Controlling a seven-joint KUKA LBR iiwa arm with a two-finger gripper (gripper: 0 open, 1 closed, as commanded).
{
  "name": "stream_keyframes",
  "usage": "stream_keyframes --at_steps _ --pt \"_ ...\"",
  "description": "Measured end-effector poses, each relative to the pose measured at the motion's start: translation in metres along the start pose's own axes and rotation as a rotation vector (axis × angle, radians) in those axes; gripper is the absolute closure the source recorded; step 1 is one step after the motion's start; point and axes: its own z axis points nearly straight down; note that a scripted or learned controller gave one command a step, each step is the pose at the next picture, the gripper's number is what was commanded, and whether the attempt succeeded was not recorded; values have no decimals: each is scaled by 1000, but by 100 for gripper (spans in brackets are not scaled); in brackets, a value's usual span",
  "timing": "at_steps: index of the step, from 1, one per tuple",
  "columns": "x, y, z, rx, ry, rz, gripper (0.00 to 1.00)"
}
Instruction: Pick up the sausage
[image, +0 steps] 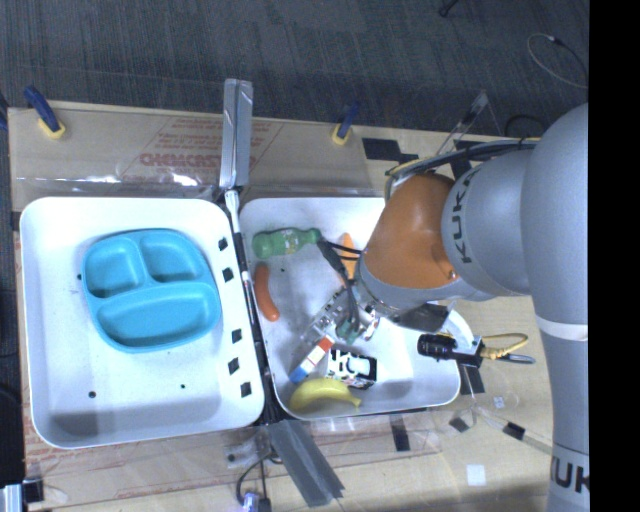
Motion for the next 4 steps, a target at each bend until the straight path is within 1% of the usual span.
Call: stream_keyframes --at_steps 1,2,3,4 --pt "37 57 -94 -5 -7 382 100" --pt "37 57 -94 -5 -7 382 0" --pt "-35 54 -20 -4 -6 459 0" --pt "-44 69 5 -6 -8 522 0"
